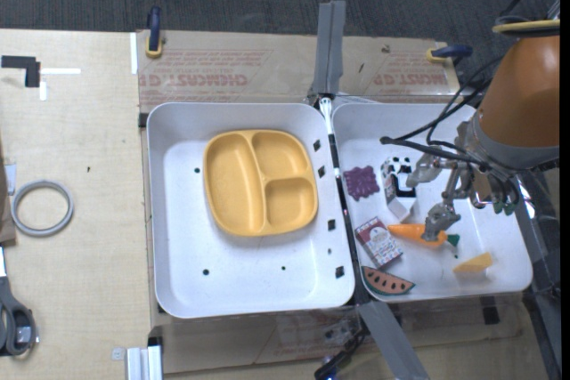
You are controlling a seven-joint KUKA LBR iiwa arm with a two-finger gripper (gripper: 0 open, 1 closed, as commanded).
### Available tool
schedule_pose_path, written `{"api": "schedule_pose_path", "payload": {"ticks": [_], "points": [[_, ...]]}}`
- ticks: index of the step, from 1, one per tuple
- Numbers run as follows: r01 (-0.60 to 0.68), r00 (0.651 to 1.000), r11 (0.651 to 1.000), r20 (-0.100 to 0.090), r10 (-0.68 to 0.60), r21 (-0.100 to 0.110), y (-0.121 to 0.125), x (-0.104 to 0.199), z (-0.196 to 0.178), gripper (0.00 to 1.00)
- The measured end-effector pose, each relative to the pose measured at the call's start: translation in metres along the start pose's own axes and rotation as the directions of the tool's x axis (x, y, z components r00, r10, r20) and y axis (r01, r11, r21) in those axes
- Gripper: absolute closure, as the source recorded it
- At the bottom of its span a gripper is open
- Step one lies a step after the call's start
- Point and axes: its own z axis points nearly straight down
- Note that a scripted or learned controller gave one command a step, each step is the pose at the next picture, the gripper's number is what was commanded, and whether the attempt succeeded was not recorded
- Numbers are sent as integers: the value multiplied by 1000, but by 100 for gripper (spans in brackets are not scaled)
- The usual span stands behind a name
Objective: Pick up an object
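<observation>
My gripper (439,221) hangs low over the right bin (499,280), right at the leafy end of an orange carrot (407,231) that lies flat on the bin floor. Whether it holds the carrot I cannot make out. Around it lie a purple bunch of grapes (362,182), a black-and-white item (398,173), a small red box (378,245), a watermelon slice (388,284) at the front edge and a yellow wedge (473,263). The arm's orange band (530,89) and cables cover the bin's far right part.
The left bin (178,262) holds a yellow divided plate (261,182). A metal divider (328,49) runs between the bins. On the bench at left are a grey tape ring (40,207) and scissors (13,325). Blue clamps (154,22) sit at the back.
</observation>
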Motion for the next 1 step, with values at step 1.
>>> {"api": "schedule_pose_path", "payload": {"ticks": [1], "points": [[-453, 892, 892, 2, 453, 1, -56, -72, 44, 0]]}}
